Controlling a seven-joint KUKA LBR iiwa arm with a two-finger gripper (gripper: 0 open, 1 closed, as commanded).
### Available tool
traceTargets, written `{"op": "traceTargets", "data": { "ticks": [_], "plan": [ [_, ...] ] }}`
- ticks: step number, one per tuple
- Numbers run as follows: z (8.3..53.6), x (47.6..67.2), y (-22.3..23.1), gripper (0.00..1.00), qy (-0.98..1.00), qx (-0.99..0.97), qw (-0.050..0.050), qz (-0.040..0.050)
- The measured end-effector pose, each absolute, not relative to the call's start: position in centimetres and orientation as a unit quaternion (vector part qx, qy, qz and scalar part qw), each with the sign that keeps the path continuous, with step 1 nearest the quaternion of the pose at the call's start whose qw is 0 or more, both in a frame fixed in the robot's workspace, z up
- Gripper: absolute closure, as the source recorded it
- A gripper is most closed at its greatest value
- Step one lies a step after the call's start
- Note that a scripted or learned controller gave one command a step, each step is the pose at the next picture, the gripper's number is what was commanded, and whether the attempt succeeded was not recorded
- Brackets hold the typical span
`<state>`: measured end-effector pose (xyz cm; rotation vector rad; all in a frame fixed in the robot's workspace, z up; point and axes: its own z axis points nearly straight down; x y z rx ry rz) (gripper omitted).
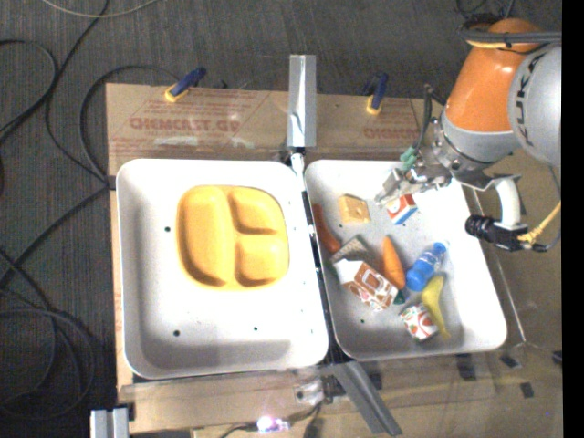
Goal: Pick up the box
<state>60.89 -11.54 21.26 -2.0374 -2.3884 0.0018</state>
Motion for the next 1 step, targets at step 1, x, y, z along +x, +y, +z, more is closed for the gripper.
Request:
{"op": "traceTargets", "data": {
  "ticks": [1],
  "plan": [
    [23.07, 58.32, -7.26, 1.00, -0.775, -0.632, 0.000, 0.0010]
  ]
}}
